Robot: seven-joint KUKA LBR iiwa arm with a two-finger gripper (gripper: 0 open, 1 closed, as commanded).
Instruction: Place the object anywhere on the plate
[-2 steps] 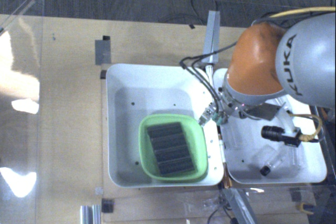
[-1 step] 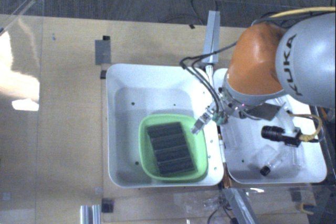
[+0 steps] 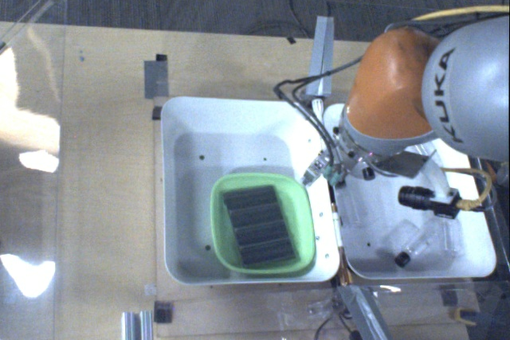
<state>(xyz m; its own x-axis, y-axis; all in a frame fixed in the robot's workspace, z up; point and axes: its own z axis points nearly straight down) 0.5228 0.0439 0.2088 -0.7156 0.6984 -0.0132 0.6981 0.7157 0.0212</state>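
Observation:
A square green plate [image 3: 219, 207] rests in the left bin [image 3: 183, 139], toward its front. On the plate lies a dark grey ridged slab [image 3: 257, 226]. In the right bin [image 3: 478, 255] a clear plastic object with a small black end [image 3: 413, 243] lies near the front. My gripper [image 3: 333, 168] sits beneath the orange wrist band, over the wall between the two bins and just past the plate's far right corner. The wrist hides most of the gripper.
The big grey and orange arm covers the back half of the right bin. A black cylindrical fitting with a yellow cable [image 3: 426, 199] juts from the arm over that bin. Black cables loop behind the bins. A grey bracket [image 3: 156, 76] sits on the bench at the back left.

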